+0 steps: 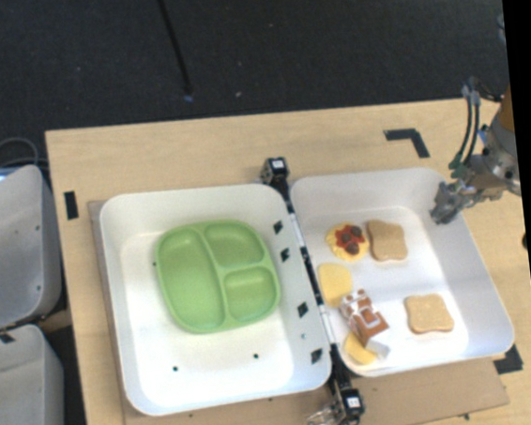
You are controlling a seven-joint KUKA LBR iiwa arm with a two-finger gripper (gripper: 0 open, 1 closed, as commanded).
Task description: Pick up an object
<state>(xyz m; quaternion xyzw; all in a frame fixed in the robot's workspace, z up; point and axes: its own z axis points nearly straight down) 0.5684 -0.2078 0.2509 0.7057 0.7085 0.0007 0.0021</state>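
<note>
The right bin (459,262) holds several toy foods: a round yellow piece with red topping (348,241), a tan toast slice (387,241), a second toast slice (429,313), a yellow piece (334,283), a brown and white item (363,313) and a yellow wedge (359,350). My gripper (446,205) hovers at the bin's upper right edge, to the right of the first toast slice. Nothing shows between its tips.
The left bin (130,362) carries a green divided plate (219,275). A row of black clips (303,278) runs along the seam between the bins. Grey equipment (5,244) stands at the left of the bench.
</note>
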